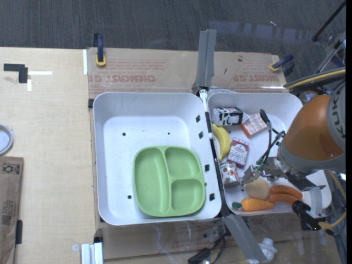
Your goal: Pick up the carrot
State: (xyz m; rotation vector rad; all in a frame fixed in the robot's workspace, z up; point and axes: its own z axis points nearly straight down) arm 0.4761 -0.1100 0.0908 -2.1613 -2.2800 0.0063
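Observation:
The carrot point(257, 204), orange with a small green tip on its left end, lies along the front wall of the right bin point(293, 99). My gripper point(252, 175) hangs low over the front half of that bin. It sits just above a tan round piece point(257, 190) and a short way behind the carrot. The grey arm with its orange band point(312, 131) reaches in from the right and hides the bin's right side. Nothing visible is lifted off the bin floor.
A second orange piece point(284, 193) lies to the right of the tan one. A banana point(223, 140), small snack packets point(238, 151) and a dark carton point(228, 116) crowd the right bin. The left bin point(110, 147) holds a green divided plate point(169, 180).

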